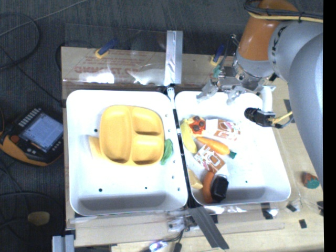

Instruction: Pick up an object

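Two shallow white bins are seen side by side on the bench. The left bin [79,156] is occupied by a yellow compartment tray [131,134], set upside-down or tilted near the middle, with a green item [167,151] wedged at its right edge against the divider between the bins.

The right bin [262,161] carries a cluster of small objects along its left side: a yellow banana [188,136] close to the left wall, a small red and black item [197,124] beside it, a printed white packet [226,129] towards the centre, an orange carrot [213,145] below that, a second printed packet [211,159], and a black object [219,188] lying against a reddish piece [208,185] near the front edge.

The gripper [227,91] is positioned above the back edge of the right bin, well apart from the objects. Its fingers are seen spread wide, with nothing between them. The grey arm with its orange band [257,38] is seen reaching in from the back right corner.
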Action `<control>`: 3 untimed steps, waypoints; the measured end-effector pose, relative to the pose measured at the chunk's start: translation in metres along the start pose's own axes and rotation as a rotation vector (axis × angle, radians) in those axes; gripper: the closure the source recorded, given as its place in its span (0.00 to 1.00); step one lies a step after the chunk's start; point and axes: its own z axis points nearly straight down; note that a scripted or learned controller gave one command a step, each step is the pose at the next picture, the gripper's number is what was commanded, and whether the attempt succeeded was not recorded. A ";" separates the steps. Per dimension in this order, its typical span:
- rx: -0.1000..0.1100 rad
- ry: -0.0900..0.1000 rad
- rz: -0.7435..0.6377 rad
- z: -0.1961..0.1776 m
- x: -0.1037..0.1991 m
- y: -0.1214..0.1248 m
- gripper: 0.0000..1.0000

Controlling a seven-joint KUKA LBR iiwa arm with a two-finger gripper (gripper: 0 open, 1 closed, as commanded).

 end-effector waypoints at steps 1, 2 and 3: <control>0.000 0.000 0.025 -0.045 0.034 -0.046 0.00; 0.002 -0.004 0.133 0.043 -0.009 -0.029 0.00; 0.001 0.001 0.107 0.007 0.045 -0.043 0.00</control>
